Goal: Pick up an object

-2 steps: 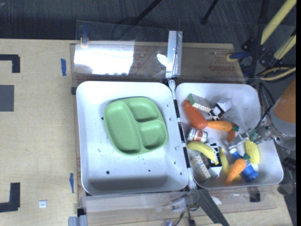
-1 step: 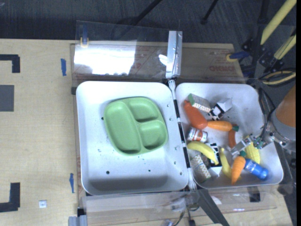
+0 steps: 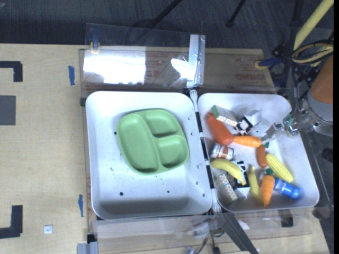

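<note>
The right white bin (image 3: pixel 310 163) holds a heap of toy foods. Among them are a red-orange bottle (image 3: pixel 219 129), an orange carrot (image 3: pixel 246 141), a small can (image 3: pixel 222 152), a banana (image 3: pixel 229 169), a corn cob (image 3: pixel 279 166), a second carrot (image 3: pixel 267 188) and a blue bottle (image 3: pixel 287 189). My gripper (image 3: pixel 271 133) reaches in from the right, low over the bin's upper right part, just right of the orange carrot and above the corn cob. Nothing visibly hangs from it.
The left white bin (image 3: pixel 100 157) bears a green divided plate (image 3: pixel 152 140). A clear plastic wall (image 3: pixel 137 62) stands behind the bins, and a ridge (image 3: pixel 201 142) divides them. The arm's grey wrist and orange band (image 3: pixel 323 86) are at the right edge.
</note>
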Motion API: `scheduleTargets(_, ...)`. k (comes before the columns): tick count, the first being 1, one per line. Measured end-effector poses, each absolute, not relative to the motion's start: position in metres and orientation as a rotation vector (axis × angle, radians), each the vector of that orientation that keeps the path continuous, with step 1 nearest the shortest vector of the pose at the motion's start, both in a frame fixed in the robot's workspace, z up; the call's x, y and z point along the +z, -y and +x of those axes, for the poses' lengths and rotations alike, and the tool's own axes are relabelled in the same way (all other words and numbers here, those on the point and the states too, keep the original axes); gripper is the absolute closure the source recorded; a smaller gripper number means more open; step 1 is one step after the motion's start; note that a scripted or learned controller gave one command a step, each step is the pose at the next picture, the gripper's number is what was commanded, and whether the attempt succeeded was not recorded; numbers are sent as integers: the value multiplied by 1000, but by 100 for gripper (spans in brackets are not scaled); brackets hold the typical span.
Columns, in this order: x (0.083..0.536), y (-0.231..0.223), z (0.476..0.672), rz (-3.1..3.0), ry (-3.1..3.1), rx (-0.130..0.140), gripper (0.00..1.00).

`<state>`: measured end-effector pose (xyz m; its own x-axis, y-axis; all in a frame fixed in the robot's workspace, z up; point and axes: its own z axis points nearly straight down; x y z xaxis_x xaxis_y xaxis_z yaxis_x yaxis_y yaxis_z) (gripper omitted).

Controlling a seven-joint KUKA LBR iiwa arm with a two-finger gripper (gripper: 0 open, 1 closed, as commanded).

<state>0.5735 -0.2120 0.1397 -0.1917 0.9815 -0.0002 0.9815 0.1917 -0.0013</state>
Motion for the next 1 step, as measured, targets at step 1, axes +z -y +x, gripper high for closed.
scheduleTargets(1,85,185,517,-1993,2431,-3,0)
